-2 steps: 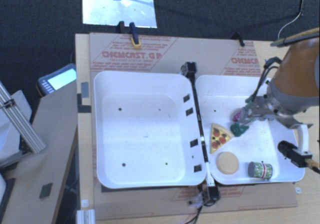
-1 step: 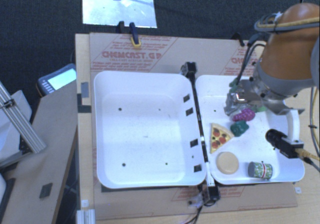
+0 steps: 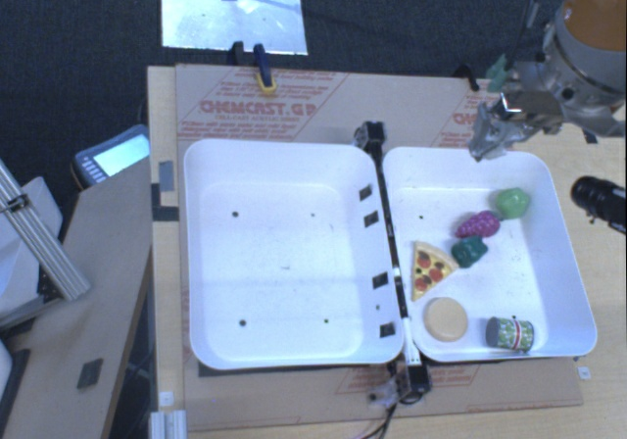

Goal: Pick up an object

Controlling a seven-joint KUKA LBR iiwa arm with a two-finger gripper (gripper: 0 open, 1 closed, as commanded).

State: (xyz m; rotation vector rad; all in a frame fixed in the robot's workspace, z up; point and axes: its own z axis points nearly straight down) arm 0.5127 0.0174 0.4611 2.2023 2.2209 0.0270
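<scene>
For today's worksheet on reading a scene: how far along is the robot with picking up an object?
Nothing looks picked yet. The pizza slice, purple grapes, green ball, dark green piece, tan disc and small can all lie in the right bin. The gripper hangs above that bin's far edge. Left: descend, grasp, lift.

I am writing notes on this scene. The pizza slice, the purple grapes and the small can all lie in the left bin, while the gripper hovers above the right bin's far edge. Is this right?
Not quite. In the camera view the pizza slice, purple grapes and small can lie in the right bin, not the left. The gripper does hover above the right bin's far edge.
</scene>
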